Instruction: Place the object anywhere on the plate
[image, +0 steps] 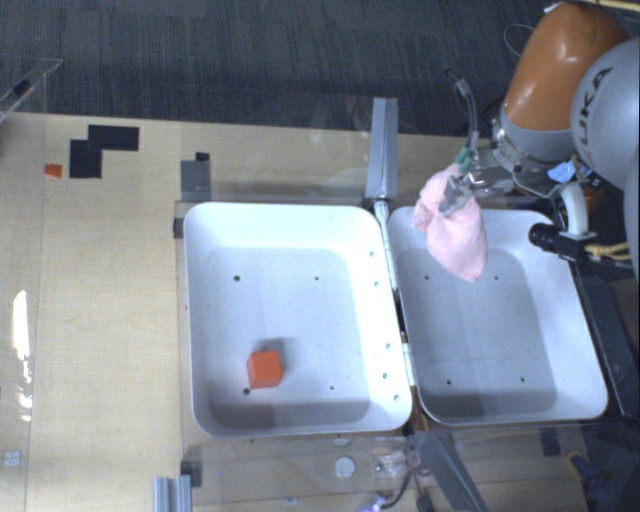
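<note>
Pink cloth (452, 238) hangs from the claw (462, 190), pinched at its top edge between the fingers and drooping over the 11 o'clock corner of the right bin (520, 400). So the grasp looks done: the cloth is lifted, its lower hem dangling above the bin floor rather than lying on it, as far as the slanted view lets me judge. The arm (560, 90) reaches in from 3 o'clock, its orange band above the wrist.

What is left is the carry and the release. No plate can be made out anywhere on the surface (90, 300) or in either bin, so I cannot tell where the cloth is meant to land.

In the left bin (210, 240), toward 7 o'clock, sits a small orange block (265, 369), well apart from the cloth and untouched.

By my reading the task stands at roughly its midpoint: object secured, placing not yet done. A limp cloth held by one edge may swing or slip during travel, and it will crumple wherever it is let go.
</note>
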